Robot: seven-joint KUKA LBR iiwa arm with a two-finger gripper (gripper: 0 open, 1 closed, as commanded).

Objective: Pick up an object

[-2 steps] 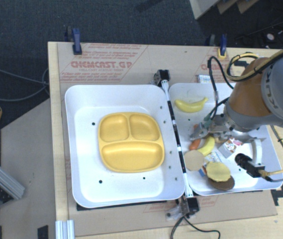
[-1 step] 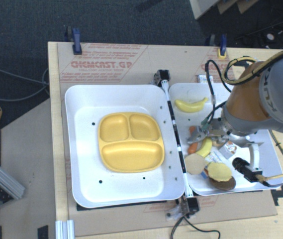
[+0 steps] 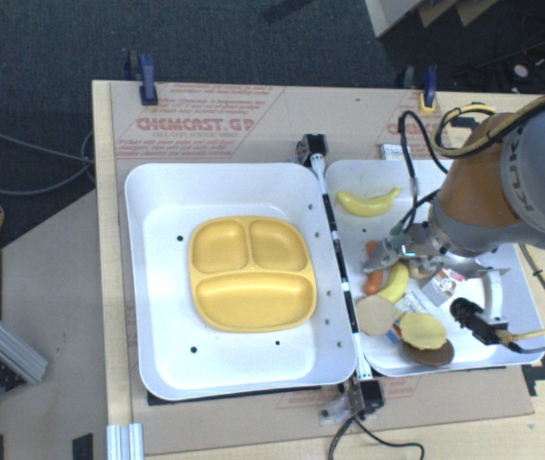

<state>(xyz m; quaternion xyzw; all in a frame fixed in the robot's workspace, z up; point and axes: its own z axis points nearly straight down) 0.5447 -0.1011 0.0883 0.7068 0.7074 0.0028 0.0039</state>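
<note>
The right bin [image 3: 502,357] holds several toy foods. A yellow banana [image 3: 369,201] lies near its back left corner. A yellow piece [image 3: 397,282] and a small orange piece [image 3: 374,283] sit by the left wall, with a reddish bit [image 3: 373,249] just behind them. Toward the front lie a tan disc [image 3: 376,317] and a brown bun with a yellow top [image 3: 423,338]. My gripper [image 3: 409,253] hangs low over the bin's left half, right above the yellow piece. The wrist hides what is between it and the bin floor.
The left bin [image 3: 157,257] holds a yellow divided plate [image 3: 252,273] at its middle. A white packet with red print [image 3: 442,282] lies under the wrist in the right bin. A black divider rail [image 3: 334,247] runs between the bins.
</note>
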